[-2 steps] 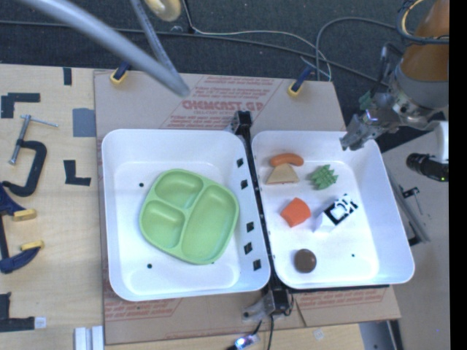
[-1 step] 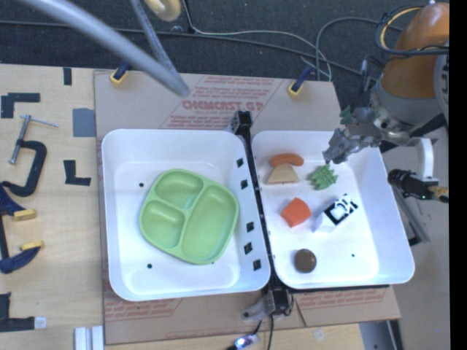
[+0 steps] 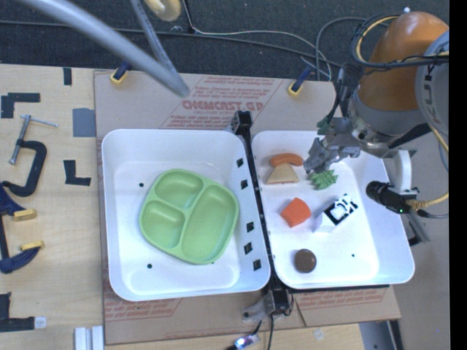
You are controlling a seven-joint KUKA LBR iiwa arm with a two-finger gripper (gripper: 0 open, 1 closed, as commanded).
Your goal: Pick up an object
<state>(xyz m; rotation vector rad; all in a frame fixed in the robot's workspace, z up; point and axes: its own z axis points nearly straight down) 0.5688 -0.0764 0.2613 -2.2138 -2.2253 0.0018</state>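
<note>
- Hand of the grey arm is low in the right bin, at its far side, with its tips right at a small green leafy piece — whether they are spread or closed on it I cannot tell, since the wrist hides them.
- Just left of the hand lie a tan wedge and, touching its far edge, an orange-brown sausage-shaped piece whose long axis runs left to right.
- Nearer the camera sits an orange-red block; beside it on the right is a black-and-white piece, tilted on a diagonal.
- A brown round piece rests apart from the others, towards the near wall.
- Left bin holds a green divided plate — its long axis runs diagonally from far left to near right.
- Both bins sit on a cardboard sheet on the desk; black clamps lie well off to the left.
</note>
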